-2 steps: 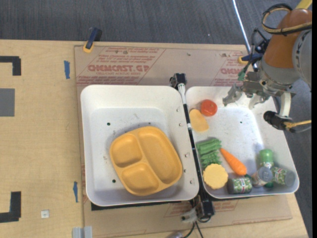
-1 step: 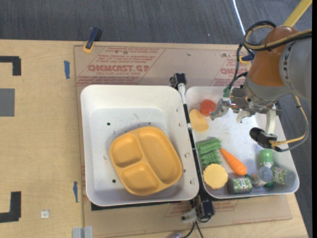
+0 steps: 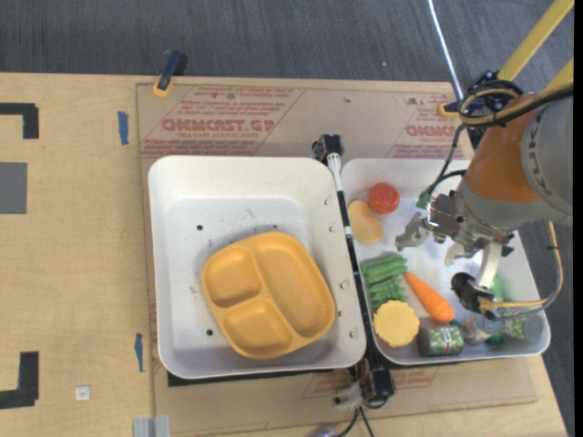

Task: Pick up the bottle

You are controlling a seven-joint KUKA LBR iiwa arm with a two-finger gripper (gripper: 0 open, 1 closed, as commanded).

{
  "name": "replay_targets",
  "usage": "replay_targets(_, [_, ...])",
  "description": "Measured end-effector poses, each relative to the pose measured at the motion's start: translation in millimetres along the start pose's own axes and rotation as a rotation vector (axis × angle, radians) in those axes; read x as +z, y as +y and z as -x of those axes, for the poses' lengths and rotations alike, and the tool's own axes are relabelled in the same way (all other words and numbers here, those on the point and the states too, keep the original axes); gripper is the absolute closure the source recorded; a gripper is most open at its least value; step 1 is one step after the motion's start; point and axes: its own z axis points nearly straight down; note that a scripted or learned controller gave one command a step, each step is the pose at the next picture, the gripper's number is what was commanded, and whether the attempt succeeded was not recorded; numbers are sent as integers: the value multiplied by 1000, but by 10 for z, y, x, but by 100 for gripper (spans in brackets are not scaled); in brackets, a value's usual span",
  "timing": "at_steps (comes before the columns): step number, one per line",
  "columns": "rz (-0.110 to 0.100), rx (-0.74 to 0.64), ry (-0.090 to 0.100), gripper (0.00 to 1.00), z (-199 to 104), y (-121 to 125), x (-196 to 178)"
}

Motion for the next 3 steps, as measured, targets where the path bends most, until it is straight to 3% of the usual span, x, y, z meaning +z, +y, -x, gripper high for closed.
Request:
replay_targets(1, [4,121,0,0,-760,-462,-684])
replay_targets(2, [2,192,-2,0,172,-592,-466])
replay_targets(3, [3,676,0,0,-340,-436,-681])
